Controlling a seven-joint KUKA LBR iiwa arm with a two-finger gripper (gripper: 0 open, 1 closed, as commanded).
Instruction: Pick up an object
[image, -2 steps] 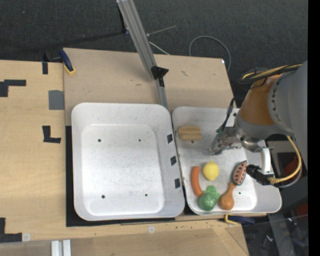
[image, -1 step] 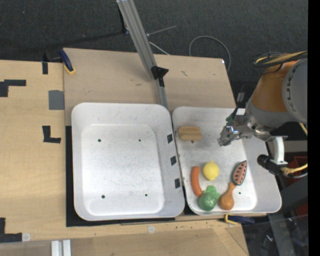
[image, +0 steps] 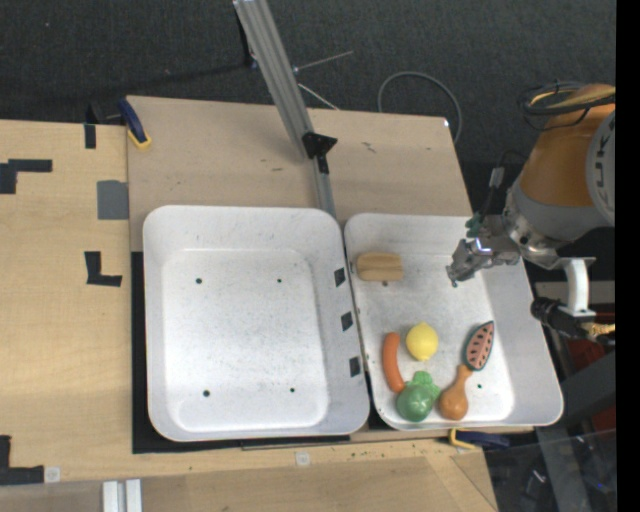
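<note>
The hand (image: 466, 262) hangs over the right bin (image: 520, 300), near that bin's right edge and toward its far end. Whether it is open or closed cannot be told from this slanted view; nothing can be seen caught in it. Behind it the grey arm with its orange band (image: 565, 165) comes in across the right edge of the bench.

Nearest the hand, to its left and well apart from it, a tan bread-like block (image: 379, 267) lies close to the right bin's left wall at the far end. The other things are gathered in the near half of the same bin. A yellow lemon (image: 422, 341) sits about midway across. Just to its right lies a watermelon slice (image: 479, 346), tilted. To the lemon's left an orange carrot-like piece (image: 392, 360) lies lengthwise. A green broccoli-like piece (image: 416, 397) sits at the near edge, touching the carrot's near end, and just beside it on the right lies an orange-brown gourd-shaped piece (image: 455, 396), its thin neck reaching up toward the watermelon slice.

The left bin (image: 160, 300) sits alongside, its right rim touching the right bin's left rim. A metal post (image: 285, 80) leans over the far side of the bench (image: 60, 300).
</note>
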